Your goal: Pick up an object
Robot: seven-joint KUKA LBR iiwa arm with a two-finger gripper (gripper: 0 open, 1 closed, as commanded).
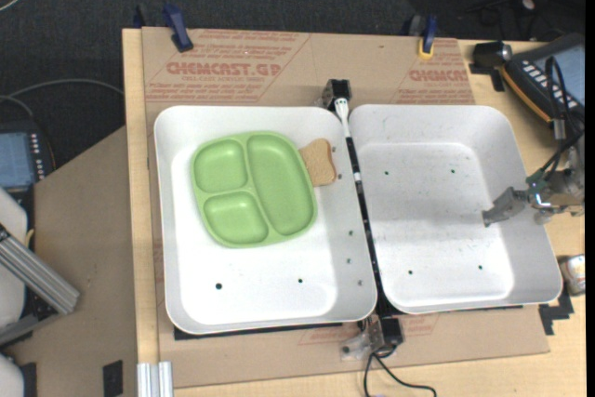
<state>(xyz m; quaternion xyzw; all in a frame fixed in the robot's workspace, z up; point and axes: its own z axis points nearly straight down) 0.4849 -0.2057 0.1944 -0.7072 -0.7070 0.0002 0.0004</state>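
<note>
A green three-compartment plate (253, 189) lies in the left bin (186, 293), towards its back. A tan, bread-like slice (319, 163) rests against the plate's right rim, near the divider between the bins. My gripper (505, 206) is low over the right bin's (437, 284) right side, coming in from the right edge. It is far from both objects, and nothing shows in its grasp.
The bins sit on a cardboard sheet (232, 65) held by a blue clamp (177, 27) and a yellow clamp (428, 39) at the back. A black bracket (337, 93) stands between the bins. Cables and equipment (530, 79) crowd the right edge.
</note>
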